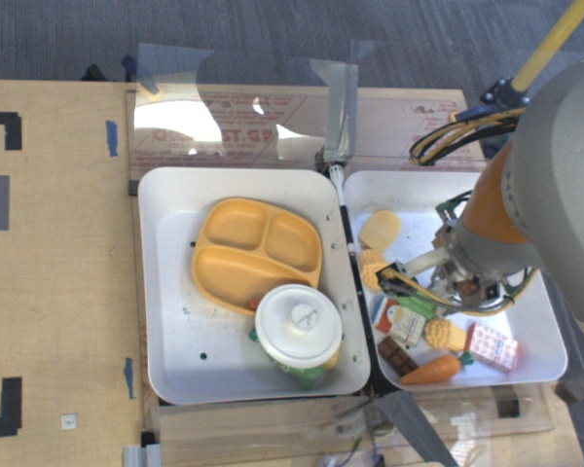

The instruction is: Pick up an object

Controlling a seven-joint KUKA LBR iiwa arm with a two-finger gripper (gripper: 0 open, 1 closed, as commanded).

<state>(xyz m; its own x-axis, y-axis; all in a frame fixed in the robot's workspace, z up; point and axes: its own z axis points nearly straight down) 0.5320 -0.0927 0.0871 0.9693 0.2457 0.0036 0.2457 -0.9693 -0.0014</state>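
Two white bins: the left bin holds an orange divided plate and white lidded cup; the gripper, fingers apart, hovers over the right bin's toy food; no writing is legible.

The grey arm reaches in from the right, its end effector lowered, pointing left.

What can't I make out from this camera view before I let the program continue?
- Hand: dark and small against the clutter in the right white bin; whether it grips anything is unreadable.
- Bin floor under the grey arm: hidden by the arm.
- Green item beneath the round white lidded cup: mostly covered by the cup.
- Near part of the orange divided plate: overlapped by the cup.
- Pink packet: print too small.
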